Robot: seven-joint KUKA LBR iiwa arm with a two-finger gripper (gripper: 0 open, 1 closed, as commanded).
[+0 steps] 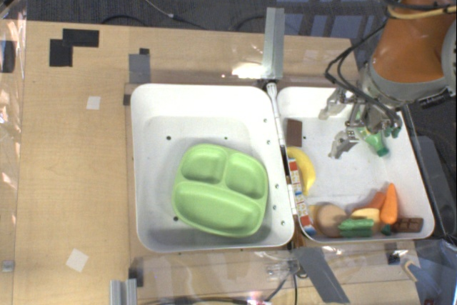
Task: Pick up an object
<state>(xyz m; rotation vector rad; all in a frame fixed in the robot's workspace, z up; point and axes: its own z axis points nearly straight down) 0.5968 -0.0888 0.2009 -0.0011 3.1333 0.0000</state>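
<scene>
- While the gripper hangs over the far part of the right bin, its fingers are seen spread apart with nothing between them.
- A small green object is seen just beside the gripper, on the side toward the arm. It may be touched by the wrist, but that cannot be told for sure.
- Most of the things to pick are piled at the near end of the right bin: a carrot, a green block, a round brown piece and a yellow piece.
- A banana lies against the wall shared with the left bin, with a brown block just beyond it.
- Only bare floor of the right bin is seen under the fingers, so a grab here would likely come up with nothing.
- The small green object could be knocked away if the fingers are lowered beside it.
- Things in the pile touch each other, so one could be pushed or two could be caught at once.
- The banana is close to the wall, so a finger could be blocked by the rim.
- The green plate in the left bin is wide and flat, so it could slip.
</scene>
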